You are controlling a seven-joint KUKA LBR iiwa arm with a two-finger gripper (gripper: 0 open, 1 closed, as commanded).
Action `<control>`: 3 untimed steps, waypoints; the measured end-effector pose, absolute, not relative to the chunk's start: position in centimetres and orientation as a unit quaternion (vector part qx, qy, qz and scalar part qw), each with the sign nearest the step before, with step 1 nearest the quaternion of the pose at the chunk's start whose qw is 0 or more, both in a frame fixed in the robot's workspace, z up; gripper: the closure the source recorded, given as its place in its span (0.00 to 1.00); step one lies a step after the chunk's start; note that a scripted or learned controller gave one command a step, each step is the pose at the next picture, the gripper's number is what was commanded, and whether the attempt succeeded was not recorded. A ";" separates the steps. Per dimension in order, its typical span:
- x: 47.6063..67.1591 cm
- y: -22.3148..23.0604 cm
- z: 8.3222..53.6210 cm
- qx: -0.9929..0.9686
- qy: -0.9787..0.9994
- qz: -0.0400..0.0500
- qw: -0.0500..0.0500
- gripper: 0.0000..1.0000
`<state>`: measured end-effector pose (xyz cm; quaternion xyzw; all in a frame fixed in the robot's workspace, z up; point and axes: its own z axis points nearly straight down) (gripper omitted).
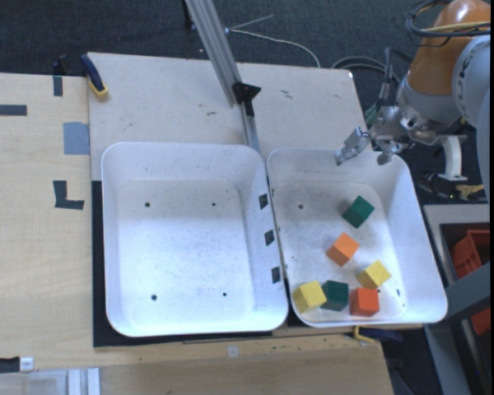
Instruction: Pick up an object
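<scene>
Several small cubes lie in the right bin [412, 212]. A green cube [359, 211] sits alone in the middle, with an orange cube [342, 248] just below it. Along the near wall are a yellow cube [309, 295], a dark green cube [336, 295], a red-orange cube [364, 302] and a second yellow cube [375, 275]. My gripper [365, 153] hangs above the bin's far edge, well back from the green cube. Its fingers are spread open and nothing is between them.
The left bin [115, 220] stands beside the right one, sharing a middle wall. A slanted metal rail [218, 48] crosses the bench behind the bins. A yellow-handled clamp [95, 76] sits at the far left corner. Cables lie behind the arm.
</scene>
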<state>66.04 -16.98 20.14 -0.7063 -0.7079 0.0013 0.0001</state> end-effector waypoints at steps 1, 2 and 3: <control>61.9 -16.5 8.8 -0.706 -0.708 0.002 0.002 0.00; 66.6 -19.9 20.8 -0.706 -0.708 -0.002 -0.005 0.00; 62.7 -16.8 8.7 -0.707 -0.708 0.003 0.004 0.00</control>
